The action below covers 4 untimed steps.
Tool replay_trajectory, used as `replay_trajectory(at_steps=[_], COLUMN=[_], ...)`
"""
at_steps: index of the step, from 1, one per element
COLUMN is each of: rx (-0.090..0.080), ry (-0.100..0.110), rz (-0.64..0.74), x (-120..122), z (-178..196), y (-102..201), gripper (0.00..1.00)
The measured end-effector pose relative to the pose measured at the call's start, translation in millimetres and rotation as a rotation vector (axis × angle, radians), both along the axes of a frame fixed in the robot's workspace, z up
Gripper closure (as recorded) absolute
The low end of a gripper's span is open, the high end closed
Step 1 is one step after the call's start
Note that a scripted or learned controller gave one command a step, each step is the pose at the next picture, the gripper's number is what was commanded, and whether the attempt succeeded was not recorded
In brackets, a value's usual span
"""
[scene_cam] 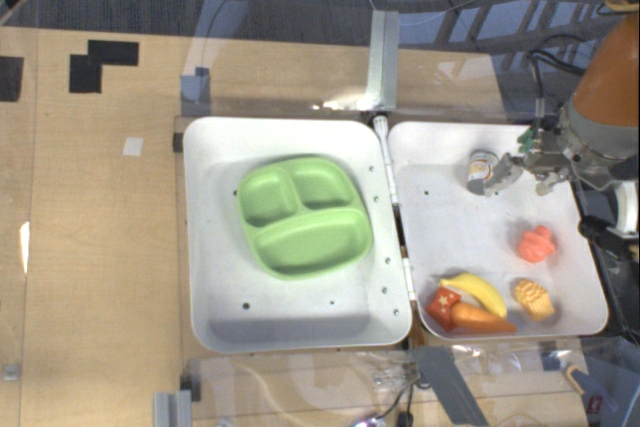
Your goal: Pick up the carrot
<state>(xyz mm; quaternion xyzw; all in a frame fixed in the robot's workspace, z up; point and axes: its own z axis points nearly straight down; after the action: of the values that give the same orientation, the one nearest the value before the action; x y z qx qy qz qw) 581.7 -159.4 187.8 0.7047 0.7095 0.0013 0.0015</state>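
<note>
Left bin [200, 215]: divided plate [303, 215] at centre. Right bin [440, 215]: carrot [480, 319] at near edge, touching banana [478, 292] behind it; can [481, 171] far side, just left of pincer [512, 171].

Grey arm [612, 105] with orange band, metal gripper [497, 177]

The arm comes in at the right edge as a broad rounded orange band over a grey wrist collar. Left of the collar sits a cluster of small grey and silvery metal parts, blocky and angular, with dark gaps between them. From it a pale, slim metal gripper piece reaches left, its tip light grey and shiny. Thin black cables loop on the far side of the wrist. A dark bracket-like part shows on the near side of the collar, at the right edge.
</note>
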Motion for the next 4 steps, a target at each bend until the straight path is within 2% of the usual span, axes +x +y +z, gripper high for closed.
replay_trajectory(at_steps=[1, 2, 3, 4], rx=[0.001, 0.003, 0.004, 0.004], ry=[-0.003, -0.002, 0.000, -0.002], rz=[-0.509, -0.910, -1.369, -1.355], x=[-7, -75, -76, -75], z=[160, 238, 248, 258], y=[-25, -1, -25, -24], gripper=[0.00, 0.00, 0.00, 1.00])
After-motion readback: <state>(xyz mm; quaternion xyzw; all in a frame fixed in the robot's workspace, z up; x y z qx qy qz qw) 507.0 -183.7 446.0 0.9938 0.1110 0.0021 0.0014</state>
